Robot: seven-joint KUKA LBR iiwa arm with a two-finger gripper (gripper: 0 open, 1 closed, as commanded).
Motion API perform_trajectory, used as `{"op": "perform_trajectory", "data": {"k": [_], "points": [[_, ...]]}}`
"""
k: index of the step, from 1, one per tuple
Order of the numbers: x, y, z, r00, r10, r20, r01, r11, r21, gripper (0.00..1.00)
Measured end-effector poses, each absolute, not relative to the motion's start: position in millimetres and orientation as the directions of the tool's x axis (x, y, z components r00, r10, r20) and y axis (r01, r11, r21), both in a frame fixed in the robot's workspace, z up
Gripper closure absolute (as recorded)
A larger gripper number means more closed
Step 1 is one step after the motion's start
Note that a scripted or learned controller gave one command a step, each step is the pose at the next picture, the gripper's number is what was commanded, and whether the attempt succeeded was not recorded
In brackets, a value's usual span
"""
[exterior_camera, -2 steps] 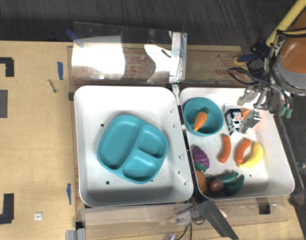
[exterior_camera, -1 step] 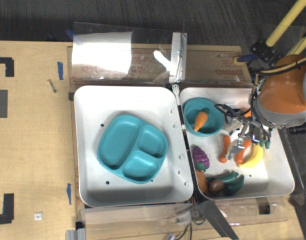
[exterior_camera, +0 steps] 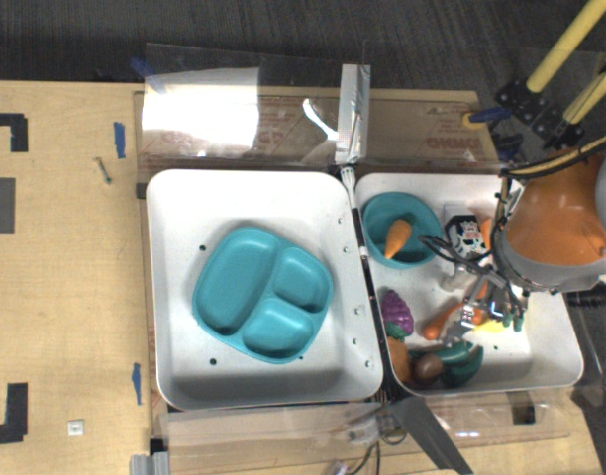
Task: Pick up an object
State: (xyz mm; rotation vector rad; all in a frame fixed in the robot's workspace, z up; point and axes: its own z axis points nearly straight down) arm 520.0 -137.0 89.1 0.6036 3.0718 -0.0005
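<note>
Both white bins (exterior_camera: pixel 174 265) are looking like smooth moulded plastic with a faint sheen. Inside the left bin, the teal divided tray (exterior_camera: pixel 263 293) is showing a satin plastic finish. In the right-hand bin, the teal bowl (exterior_camera: pixel 410 224) is appearing glossier. Left of the bins, the bench top (exterior_camera: pixel 55 295) is reading as matt, pale wood. Behind the bins, a clear sheet (exterior_camera: pixel 209 117) is glaring brightly.
</note>
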Motion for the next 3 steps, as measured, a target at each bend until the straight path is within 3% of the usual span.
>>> {"op": "perform_trajectory", "data": {"k": [1,2,3], "points": [[547.2,-103,90,-0.915,0.404,-0.012,0.404,0.915,0.001,0.00],[501.0,-99,90,-0.813,0.583,-0.013,0.583,0.813,0.008,0.00],[548.0,-99,89,-0.836,0.549,-0.011,0.549,0.836,0.005,0.00]]}}
